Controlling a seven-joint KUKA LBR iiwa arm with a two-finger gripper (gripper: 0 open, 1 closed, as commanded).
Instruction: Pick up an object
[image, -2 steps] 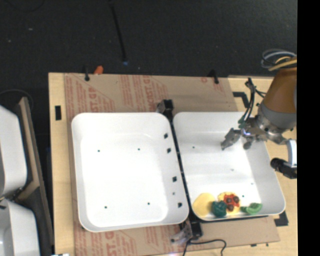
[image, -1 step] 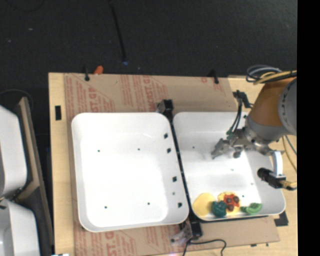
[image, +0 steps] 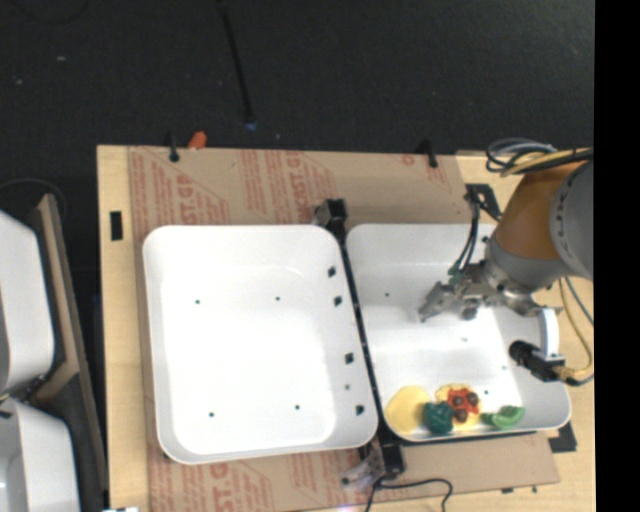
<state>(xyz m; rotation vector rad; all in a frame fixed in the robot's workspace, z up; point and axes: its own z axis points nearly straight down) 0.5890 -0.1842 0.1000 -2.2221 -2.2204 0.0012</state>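
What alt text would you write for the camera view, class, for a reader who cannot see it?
A grey robot arm's gripper hovers over the right bin, apart from a cluster of small objects along its near edge: a yellow piece, a teal one, a red and yellow one and a green one. The left bin sits beside it.

white bins (image: 250, 250), yellow disc (image: 405, 405), teal lump (image: 437, 418), green piece (image: 506, 415)

Red print runs on the cardboard sheet (image: 260, 180) under the bins, along far edge & down left side. Repeated lettering, upside down/sideways, too blurred to read. No other text, nos. or labels legible.
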